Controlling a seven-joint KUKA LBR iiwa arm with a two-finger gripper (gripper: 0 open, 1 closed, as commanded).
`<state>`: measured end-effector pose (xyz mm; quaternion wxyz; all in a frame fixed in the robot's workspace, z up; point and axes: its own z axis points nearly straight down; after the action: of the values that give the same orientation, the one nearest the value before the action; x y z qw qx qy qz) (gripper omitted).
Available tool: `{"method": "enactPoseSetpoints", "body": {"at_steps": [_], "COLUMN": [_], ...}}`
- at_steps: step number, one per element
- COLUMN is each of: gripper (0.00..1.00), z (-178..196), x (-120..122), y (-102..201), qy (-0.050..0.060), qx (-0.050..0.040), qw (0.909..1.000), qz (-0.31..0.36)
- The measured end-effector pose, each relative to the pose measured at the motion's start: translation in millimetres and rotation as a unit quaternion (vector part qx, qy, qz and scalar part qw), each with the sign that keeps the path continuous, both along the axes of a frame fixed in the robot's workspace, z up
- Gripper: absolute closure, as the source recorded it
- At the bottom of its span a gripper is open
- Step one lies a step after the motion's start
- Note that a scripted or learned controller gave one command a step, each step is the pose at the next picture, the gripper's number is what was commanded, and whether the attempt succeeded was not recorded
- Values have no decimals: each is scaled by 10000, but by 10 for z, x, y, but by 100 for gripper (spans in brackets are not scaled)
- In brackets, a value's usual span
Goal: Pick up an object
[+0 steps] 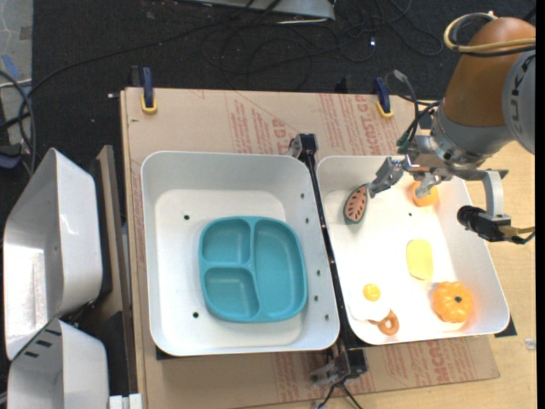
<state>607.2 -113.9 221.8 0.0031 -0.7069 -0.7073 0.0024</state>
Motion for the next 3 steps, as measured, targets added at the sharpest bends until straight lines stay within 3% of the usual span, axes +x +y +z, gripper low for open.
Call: {"method": "enactPoseSetpoints", "body": {"at_steps": [2,3], "gripper": [0,100], "z": [-1160,-1040], "x": [37,56], "y": [-26,-29], "qy": [4,-14], "qx": [3,2], "qw": [10000,10000], "qz": [-6,-7]}}
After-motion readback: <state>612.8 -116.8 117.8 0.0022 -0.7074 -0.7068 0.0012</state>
